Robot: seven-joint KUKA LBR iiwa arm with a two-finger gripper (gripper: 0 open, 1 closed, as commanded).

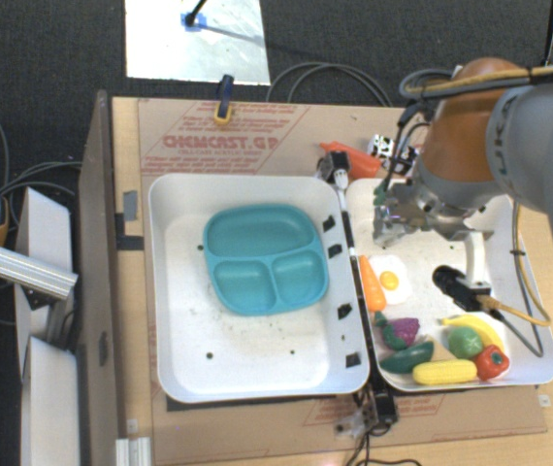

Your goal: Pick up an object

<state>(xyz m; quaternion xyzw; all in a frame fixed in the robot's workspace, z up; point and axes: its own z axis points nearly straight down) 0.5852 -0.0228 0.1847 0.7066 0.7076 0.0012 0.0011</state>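
On the worktop [247,134] two white bins sit side by side, touching along a clipped middle seam. Largest, the left bin [184,357] carries a teal divided plate [265,258] near its centre, with bare floor round it on all sides. Over the right bin [538,362] the grey arm [538,153] hangs, its gripper [390,223] low at the far left corner; whether it is apart or together I cannot tell. Toy food crowds the near edge: carrot [372,283], fried egg [389,279], banana [478,328], corn [442,371], cucumber [407,358], green pepper [464,342], purple piece [403,330], tomato [492,360].
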